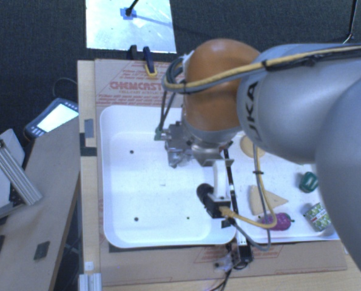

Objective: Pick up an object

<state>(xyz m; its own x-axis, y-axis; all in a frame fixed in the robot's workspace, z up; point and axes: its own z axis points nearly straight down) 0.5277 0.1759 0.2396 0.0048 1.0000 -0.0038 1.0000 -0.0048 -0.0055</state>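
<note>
My gripper [179, 155] hangs over the left white bin [125, 180], near its upper right part, below the orange band [213, 83] of the arm. I see nothing under it on the bin floor. The loose objects lie in the right bin [289, 180]: a yellow wedge [264, 199], a purple piece [281, 222], a small green object [308, 181], a green and white can-like thing [318, 216] and a tan round shape [249, 145] partly hidden by the arm.
The grey arm [313, 108] covers most of the right bin. A yellow cable [253, 220] and a black fitting [208, 199] hang along the wall between the bins. A device with a lit screen [51, 119] lies left of the bench.
</note>
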